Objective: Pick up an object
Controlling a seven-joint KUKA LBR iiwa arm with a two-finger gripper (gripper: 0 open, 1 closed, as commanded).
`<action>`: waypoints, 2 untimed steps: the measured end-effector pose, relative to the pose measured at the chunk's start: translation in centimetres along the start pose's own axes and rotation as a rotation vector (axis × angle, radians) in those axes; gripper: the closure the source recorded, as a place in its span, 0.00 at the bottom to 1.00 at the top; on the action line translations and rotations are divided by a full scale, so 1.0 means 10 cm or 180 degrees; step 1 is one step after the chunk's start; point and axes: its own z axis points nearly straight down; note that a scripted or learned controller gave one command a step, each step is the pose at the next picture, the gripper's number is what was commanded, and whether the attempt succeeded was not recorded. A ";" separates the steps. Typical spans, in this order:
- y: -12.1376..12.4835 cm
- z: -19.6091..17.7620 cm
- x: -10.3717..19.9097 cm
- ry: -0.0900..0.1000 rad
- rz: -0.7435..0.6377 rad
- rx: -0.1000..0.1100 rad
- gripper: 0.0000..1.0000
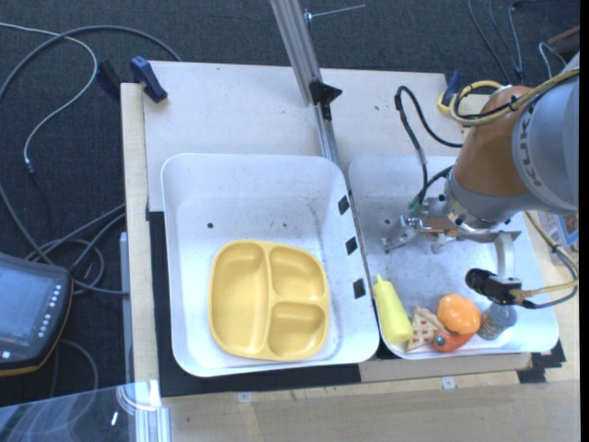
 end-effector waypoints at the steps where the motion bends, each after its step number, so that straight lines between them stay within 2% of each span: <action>1: 0.00 0.11 0.01 -0.0003 0.0000 -0.0012 0.00; 2: 0.01 -0.01 0.01 -0.0001 0.0000 -0.0025 1.00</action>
